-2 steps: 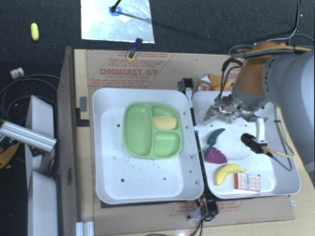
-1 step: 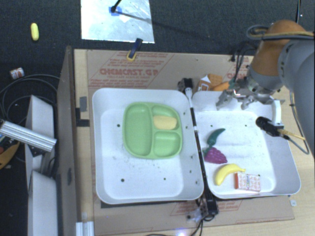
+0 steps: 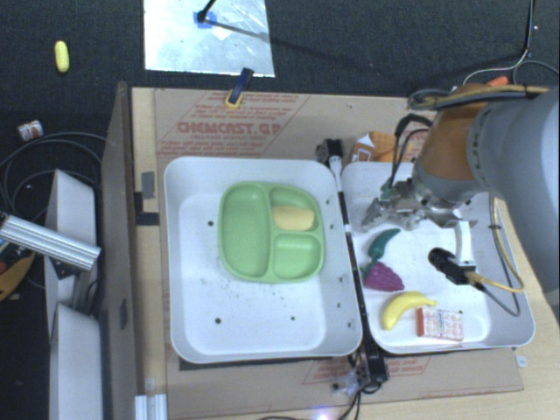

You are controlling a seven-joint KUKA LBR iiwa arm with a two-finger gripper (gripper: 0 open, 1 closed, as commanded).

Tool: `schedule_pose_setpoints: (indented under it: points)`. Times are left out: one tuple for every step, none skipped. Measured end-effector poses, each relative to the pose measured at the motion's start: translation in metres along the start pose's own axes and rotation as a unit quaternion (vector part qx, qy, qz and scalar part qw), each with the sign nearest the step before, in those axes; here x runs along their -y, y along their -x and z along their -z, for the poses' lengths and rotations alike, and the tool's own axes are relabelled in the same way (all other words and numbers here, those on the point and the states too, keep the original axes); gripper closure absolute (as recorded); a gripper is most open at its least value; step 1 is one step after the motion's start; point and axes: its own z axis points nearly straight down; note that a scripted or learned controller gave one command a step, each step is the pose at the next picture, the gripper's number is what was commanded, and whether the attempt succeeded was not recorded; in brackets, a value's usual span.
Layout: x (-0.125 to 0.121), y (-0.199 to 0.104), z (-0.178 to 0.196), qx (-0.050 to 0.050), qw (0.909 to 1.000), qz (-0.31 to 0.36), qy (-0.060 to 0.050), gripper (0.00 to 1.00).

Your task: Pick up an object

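The right bin [image 3: 500, 315] holds a teal pepper-like toy [image 3: 380, 242], a purple grape bunch [image 3: 383, 276], a yellow banana [image 3: 404, 308] and a small red and white box [image 3: 440, 324]. My gripper [image 3: 391, 214] hangs low over the far left part of this bin, just above and behind the teal toy. Nothing shows between its tips from this angle. The grey arm with its orange band covers the bin's far right corner.
The left bin [image 3: 188, 261] carries a green divided plate [image 3: 254, 234] with a yellow item [image 3: 294, 218] in its far right compartment. An orange and white packet [image 3: 374, 147] lies at the right bin's back edge. A ridge separates the two bins.
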Motion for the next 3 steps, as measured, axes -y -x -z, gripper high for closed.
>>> schedule_pose_setpoints:
  points:
    - [-0.001, 0.105, 0.004, 0.002, 1.0, -0.001, 0.004, 0.0]
    - [-0.053, 0.042, 0.004, 0.001, 1.0, 0.004, 0.005, 0.0]
    - [-0.036, -0.027, 0.105, 0.001, 1.0, 0.003, 0.003, 0.0]
